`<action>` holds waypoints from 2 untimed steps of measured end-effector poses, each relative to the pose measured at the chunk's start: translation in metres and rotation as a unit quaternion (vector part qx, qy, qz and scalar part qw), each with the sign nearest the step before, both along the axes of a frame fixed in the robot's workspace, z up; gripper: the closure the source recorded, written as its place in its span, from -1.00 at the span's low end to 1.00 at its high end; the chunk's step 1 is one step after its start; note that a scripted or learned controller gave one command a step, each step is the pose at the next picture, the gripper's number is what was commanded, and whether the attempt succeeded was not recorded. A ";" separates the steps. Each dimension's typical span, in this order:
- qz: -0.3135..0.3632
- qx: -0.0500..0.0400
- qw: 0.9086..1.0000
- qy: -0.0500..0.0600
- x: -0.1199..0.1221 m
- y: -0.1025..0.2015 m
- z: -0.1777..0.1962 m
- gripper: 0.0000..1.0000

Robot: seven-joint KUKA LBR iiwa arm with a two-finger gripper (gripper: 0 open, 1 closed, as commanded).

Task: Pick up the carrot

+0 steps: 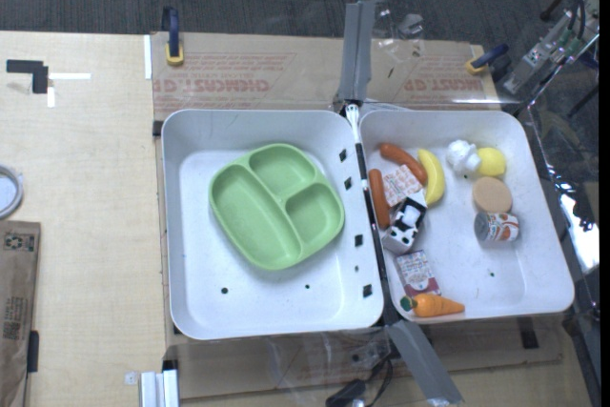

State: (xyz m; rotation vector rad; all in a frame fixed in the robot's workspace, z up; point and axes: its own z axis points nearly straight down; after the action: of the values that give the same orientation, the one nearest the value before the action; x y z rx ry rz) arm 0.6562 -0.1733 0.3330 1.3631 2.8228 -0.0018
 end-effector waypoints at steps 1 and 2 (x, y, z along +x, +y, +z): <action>0.000 -0.001 1.000 -0.001 0.001 -0.001 0.009 1.00; 0.000 -0.001 1.000 -0.002 0.002 -0.001 0.018 1.00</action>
State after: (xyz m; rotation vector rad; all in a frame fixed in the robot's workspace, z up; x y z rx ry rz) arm 0.6580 -0.1746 0.3509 1.3614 2.8177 -0.0016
